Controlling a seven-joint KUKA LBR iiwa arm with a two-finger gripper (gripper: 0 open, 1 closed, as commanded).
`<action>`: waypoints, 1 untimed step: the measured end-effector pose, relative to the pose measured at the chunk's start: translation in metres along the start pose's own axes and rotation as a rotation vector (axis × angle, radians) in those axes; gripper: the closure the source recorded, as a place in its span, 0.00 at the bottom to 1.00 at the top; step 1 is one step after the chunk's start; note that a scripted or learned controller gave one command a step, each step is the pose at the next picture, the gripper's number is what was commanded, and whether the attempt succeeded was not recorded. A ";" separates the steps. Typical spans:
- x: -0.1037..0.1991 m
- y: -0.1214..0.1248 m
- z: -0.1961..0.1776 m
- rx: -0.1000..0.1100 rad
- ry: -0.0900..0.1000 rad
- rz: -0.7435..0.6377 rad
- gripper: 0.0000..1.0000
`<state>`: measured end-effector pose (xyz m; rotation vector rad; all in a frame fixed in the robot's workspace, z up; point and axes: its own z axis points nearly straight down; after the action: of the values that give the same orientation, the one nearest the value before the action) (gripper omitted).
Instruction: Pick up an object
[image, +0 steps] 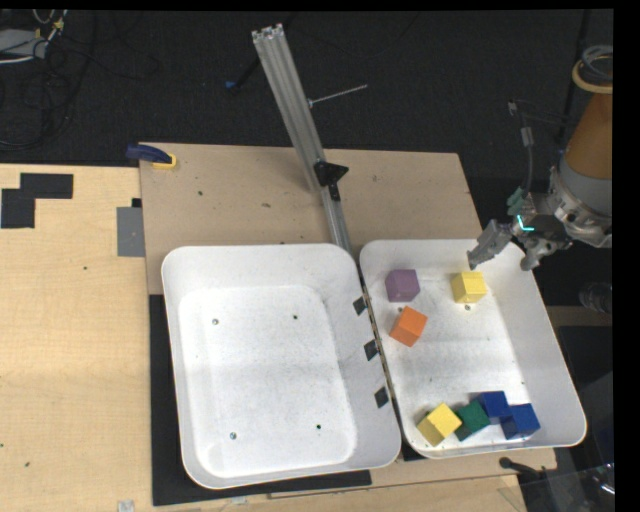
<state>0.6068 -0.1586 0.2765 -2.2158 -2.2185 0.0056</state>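
My gripper hangs over the far edge of the right bin, open, with nothing between its two fingers. A yellow cube lies just below and left of the left finger. A purple cube and an orange cube sit near the bin's left side. In the near corner huddle another yellow cube, a green block and two blue blocks.
The left bin stands beside the right one, with a black-clipped divider between them. A slanted aluminium rail rises behind the bins. The wooden bench extends left.
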 end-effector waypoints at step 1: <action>0.000 0.001 -0.002 -0.004 -0.001 -0.001 0.00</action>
<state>0.6075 -0.1586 0.2785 -2.2174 -2.2216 0.0027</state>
